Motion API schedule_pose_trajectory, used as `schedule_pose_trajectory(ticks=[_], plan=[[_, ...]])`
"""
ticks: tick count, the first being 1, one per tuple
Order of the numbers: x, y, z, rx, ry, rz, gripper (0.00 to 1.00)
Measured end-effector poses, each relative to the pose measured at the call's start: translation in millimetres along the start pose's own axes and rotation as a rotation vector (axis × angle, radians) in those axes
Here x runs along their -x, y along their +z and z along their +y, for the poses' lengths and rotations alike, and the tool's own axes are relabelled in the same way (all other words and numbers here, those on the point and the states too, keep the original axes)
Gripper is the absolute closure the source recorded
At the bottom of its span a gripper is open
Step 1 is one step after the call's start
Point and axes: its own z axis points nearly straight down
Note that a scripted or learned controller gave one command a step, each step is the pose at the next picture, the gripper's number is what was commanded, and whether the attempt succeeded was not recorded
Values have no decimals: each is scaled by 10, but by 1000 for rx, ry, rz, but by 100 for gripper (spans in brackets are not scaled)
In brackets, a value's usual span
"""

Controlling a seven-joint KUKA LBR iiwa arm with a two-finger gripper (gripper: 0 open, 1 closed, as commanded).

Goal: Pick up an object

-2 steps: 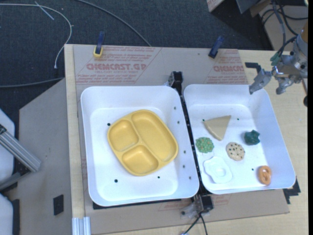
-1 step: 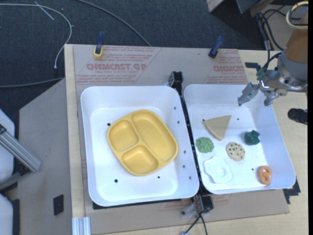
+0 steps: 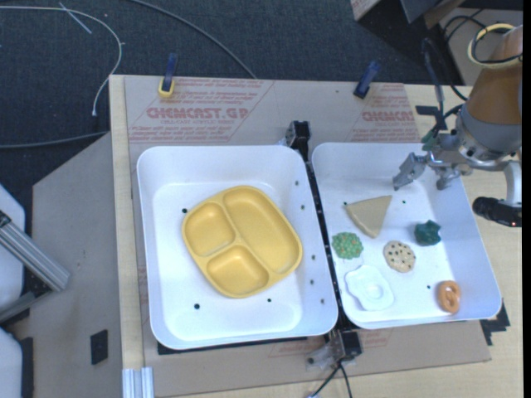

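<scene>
Hovering over the far edge of the right bin (image 3: 473, 222), the gripper (image 3: 426, 171) is hanging with its fingers spread and nothing between them. Nearest below it, the tan wedge-shaped sandwich piece (image 3: 371, 215) is lying toward the bin's middle; it is looking light, stiff and flat, so pinching across its narrower sides is probably the best hold. Around it, the dark green broccoli-like piece (image 3: 428, 232) is sitting near the right wall, the speckled cookie (image 3: 400, 256) and round green piece (image 3: 348, 245) are lying nearer the front, and the fried egg (image 3: 370, 288) and pretzel (image 3: 448, 296) are resting by the front edge. Beside it, the left bin (image 3: 166, 181) is holding a yellow divided tray (image 3: 241, 240).
</scene>
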Motion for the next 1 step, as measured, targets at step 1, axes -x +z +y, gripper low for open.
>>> schedule_pose_trajectory(ticks=[1], plan=[[-74,559,69,-2,-1,1,0]])
